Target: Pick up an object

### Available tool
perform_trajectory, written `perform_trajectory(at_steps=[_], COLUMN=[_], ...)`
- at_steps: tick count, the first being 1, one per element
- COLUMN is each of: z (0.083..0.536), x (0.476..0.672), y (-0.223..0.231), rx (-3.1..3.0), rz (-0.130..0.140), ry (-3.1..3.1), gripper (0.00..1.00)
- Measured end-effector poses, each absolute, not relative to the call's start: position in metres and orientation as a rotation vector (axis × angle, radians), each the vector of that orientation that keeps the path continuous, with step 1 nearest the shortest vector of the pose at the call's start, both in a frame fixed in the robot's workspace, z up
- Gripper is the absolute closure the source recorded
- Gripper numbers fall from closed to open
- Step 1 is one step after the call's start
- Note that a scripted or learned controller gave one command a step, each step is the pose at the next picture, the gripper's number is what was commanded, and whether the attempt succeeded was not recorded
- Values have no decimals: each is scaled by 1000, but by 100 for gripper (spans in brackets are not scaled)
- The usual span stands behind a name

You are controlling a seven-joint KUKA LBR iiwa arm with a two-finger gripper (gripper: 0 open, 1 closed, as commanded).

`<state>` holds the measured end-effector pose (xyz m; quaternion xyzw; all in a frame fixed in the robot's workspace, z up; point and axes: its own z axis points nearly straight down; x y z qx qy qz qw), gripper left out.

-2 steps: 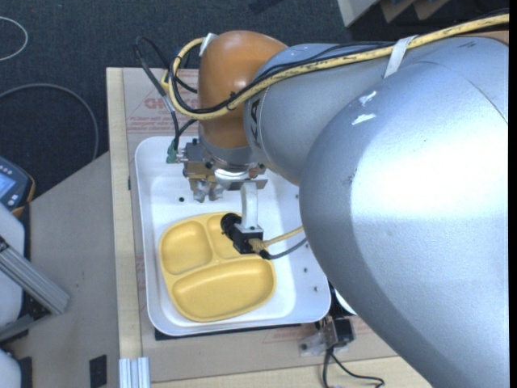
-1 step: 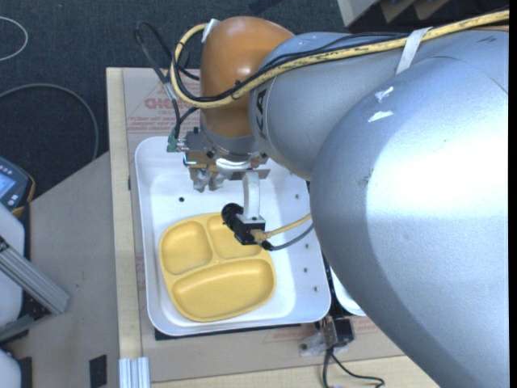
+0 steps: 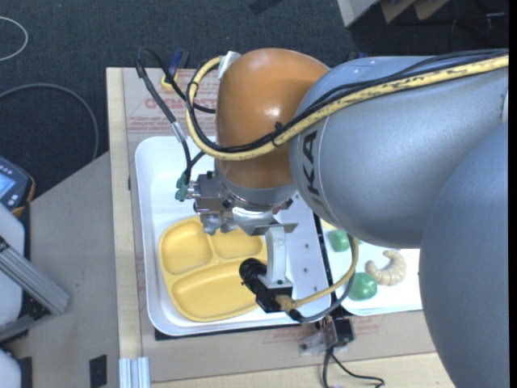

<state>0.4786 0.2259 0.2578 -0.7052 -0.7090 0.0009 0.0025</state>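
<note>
The arm fills most of the view, stretched from the right across the counter and bent down over the left bin. Its hand sits low over the far edge of a yellow tray, which lies in the near half of that bin. From up here I cannot tell how the hand stands or whether it has anything. In the right bin, well apart, lie a green piece and a pale curled piece. I'd judge this the reach-and-grasp step; next comes a firm closing on the tray's rim, then a straight lift.
</note>
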Motion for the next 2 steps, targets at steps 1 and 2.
perform_trajectory(at_steps=[1,2], z=[264,274], x=[484,484], y=[225,226], rx=[-2218,-2218], rz=[3,2], ry=[-2221,-2222], gripper=[100,100])
